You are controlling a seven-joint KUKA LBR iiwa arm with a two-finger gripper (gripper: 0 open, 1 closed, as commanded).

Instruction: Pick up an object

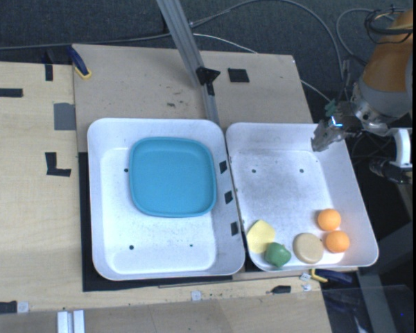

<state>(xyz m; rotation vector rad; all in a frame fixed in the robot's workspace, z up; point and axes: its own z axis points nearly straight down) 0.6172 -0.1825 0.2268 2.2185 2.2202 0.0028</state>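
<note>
1. Distance is the first hazard: the gripper (pixel 326 136) hangs over the far right rim of the right bin (pixel 284 165), well apart from every candidate object. Whether its jaws stand wide or narrow I cannot tell; they are too small and dark here.
2. Crowding comes next. The yellow block (pixel 260 234), green piece (pixel 277 254), beige disc (pixel 308 248) and two orange balls (pixel 328 219) (pixel 337 241) huddle in the near corner, several touching, so descending jaws could strike a neighbour or pinch two at once.
3. Balls would likely roll away from a glancing touch.
4. The bin's near wall sits just beside the cluster and may block one finger.
5. The left bin (pixel 111 186) bears a blue plate (pixel 172 176), out of the way on the table (pixel 28 151).
</note>
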